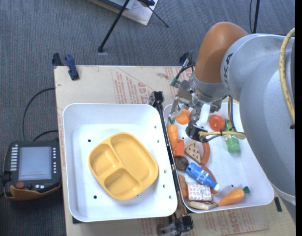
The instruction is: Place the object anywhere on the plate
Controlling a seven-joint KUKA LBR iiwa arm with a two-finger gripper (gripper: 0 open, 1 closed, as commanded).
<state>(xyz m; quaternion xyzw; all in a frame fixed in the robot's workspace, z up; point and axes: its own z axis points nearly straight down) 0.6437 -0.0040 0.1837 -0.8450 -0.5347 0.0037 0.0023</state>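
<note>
- Yellow three-compartment plate (123, 166) lies bare in the left bin (72, 132); nothing rests on it.
- Gripper (193, 119) is low over the far end of the right bin (254, 188), above an orange item (183, 116); whether it is released or grasping cannot be told from this angle.
- Task objects sit crowded in the right bin: carrot (232, 196), blue bottle (201, 174), red ball (217, 122), green piece (232, 144).
- Judged step: picking, not yet carrying. Next move calls for a secure lift, then travel left.
- Rims of both bins meet between them and must be cleared; ample open room lies around the plate.
</note>
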